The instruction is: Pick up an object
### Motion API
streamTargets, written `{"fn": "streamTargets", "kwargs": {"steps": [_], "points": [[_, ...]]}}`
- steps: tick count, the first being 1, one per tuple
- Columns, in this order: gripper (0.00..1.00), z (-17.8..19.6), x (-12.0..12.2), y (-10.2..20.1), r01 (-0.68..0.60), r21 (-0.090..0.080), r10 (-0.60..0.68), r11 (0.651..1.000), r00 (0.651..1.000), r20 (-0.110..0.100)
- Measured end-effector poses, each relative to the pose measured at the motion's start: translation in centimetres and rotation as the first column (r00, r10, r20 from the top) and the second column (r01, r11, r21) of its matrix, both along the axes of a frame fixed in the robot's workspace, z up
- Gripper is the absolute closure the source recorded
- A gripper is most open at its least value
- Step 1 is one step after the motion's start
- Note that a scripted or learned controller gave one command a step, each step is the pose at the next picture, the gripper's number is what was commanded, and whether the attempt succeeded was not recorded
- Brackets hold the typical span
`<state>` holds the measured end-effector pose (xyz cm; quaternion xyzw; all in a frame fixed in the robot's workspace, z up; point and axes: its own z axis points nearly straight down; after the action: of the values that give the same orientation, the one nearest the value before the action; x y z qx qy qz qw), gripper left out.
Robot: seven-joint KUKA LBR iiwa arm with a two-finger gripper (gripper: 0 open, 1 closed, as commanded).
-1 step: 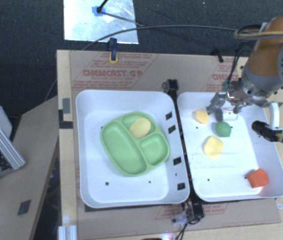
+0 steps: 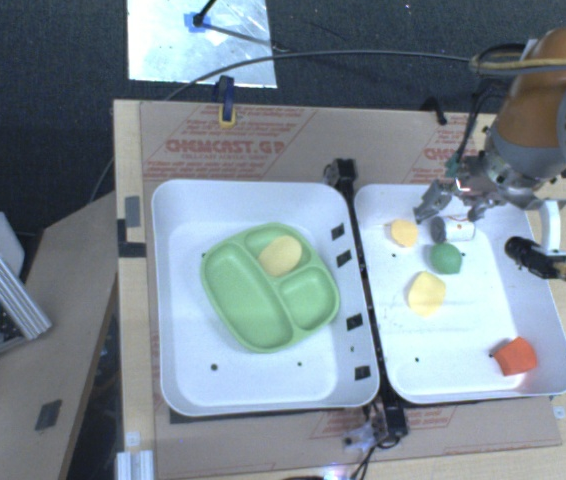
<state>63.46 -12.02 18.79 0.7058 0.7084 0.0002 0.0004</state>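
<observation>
Brown board (image 2: 225, 143) under both bins reads "CHEMCAST GP"; tool (image 2: 455, 206) spread apart, gripping nothing.

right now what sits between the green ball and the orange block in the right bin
Camera view: just bare white bin floor runs from the green ball down to the orange block. The yellow lump sits off to the left of that line.

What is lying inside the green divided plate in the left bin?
One yellow rounded object lies in the upper compartment of the green divided plate. The other compartments show bare green. Whatever is beneath the yellow object is covered.
</observation>
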Motion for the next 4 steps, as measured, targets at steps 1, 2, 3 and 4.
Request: {"fn": "streamTargets", "kwargs": {"steps": [1,2,3,4], "points": [[0.00,-5.8,0.5,0.7,-0.003,0.000,0.003,1.000,1.000,-0.001],[0.00,-10.7,0.3,0.6,0.002,0.000,-0.002,1.000,1.000,-0.013],[1.00,-9.4,0.4,0.6,0.000,0.000,0.000,1.000,1.000,-0.009],[1.00,-4.3,-0.3,1.0,0.002,0.000,-0.002,1.000,1.000,0.003]]}}
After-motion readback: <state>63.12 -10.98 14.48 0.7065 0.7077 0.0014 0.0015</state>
